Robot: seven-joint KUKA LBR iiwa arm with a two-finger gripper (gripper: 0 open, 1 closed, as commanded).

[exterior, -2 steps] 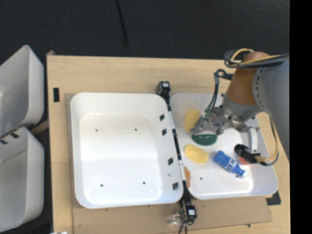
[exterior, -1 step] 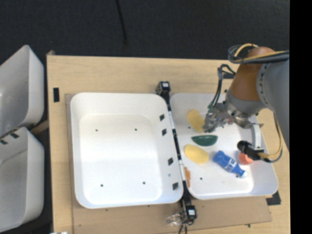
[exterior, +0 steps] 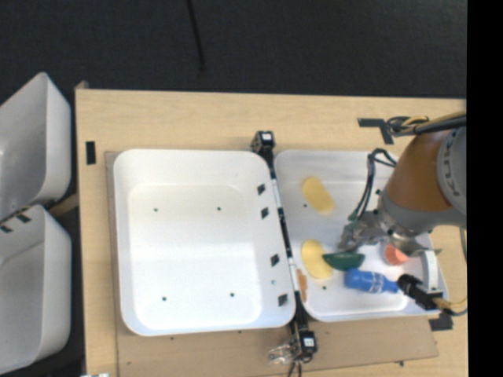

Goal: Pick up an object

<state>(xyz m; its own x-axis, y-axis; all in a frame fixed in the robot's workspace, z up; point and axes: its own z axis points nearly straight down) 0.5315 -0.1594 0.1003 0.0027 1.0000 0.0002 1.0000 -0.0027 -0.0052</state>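
Overhead view of a wooden bench [exterior: 196, 120] that bore two shallow white bins side by side. From the centre of the picture, the left bin [exterior: 192, 238] lay toward nine o'clock and showed bare white floor. The right bin [exterior: 346, 167] lay toward four o'clock and held all the small objects.

A grey arm with an orange band [exterior: 420, 171] reached in from three o'clock. Its gripper [exterior: 355, 234] hung low over the middle of the right bin. Whether the pincer was released or clenched could not be told, since the wrist hid that part. Nothing could be seen held in it.

The step in hand looked like the final approach to a grasp, with no object lifted yet. The likeliest target was a dark green, bowl-like piece [exterior: 343, 259], just at six o'clock of the gripper and touching or nearly touching it. It was small, curved and darker than its neighbours. The next move would call for closing squarely on one piece without snagging a neighbour, then lifting straight up.

The neighbours crowded close. A yellow lump [exterior: 316, 259] sat at nine o'clock of the green piece, touching it. A blue cylinder [exterior: 369, 281] lay at five o'clock of it. An orange-red piece [exterior: 395, 253] sat at three o'clock, partly under the arm. A second yellow oval [exterior: 318, 195] lay apart, toward twelve o'clock in the bin.
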